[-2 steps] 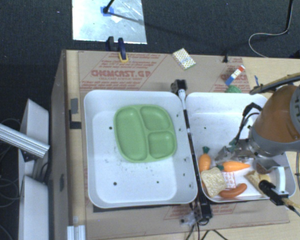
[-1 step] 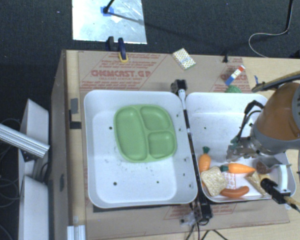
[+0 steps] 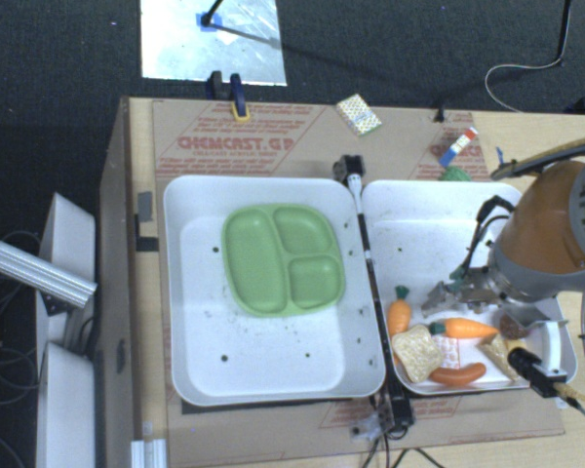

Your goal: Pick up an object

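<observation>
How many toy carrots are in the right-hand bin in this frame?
2. One small carrot stands by the bin's left wall, above the bread slice. A longer carrot lies on its side just below the pincer. The arm may hide others.

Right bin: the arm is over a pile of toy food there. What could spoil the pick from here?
1. The carrots, bread slice and sausage lie crowded in the right bin's near corner, so the gripper may nudge a neighbour or catch two at once.
2. They sit close to the bin wall, which could block a finger.
3. A round carrot might slip out.
</observation>
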Controlling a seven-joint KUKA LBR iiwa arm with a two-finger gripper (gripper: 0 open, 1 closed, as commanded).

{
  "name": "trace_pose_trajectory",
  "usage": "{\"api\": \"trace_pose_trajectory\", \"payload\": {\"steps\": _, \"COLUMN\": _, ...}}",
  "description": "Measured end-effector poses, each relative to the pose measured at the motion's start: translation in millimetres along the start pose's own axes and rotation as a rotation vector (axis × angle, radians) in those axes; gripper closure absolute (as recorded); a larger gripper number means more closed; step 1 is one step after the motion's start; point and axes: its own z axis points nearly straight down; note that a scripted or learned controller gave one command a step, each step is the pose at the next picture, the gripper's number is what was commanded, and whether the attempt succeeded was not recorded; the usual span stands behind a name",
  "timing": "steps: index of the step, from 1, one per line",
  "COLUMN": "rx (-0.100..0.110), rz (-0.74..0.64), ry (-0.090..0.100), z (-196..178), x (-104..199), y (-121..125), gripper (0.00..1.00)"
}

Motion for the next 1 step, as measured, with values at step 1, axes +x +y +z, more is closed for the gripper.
{"api": "trace_pose_trajectory", "payload": {"steps": 1, "rx": 0.005, "rz": -0.002, "ry": -0.001, "z": 21.5, "x": -0.3, "y": 65.4, "gripper": 0.0}}
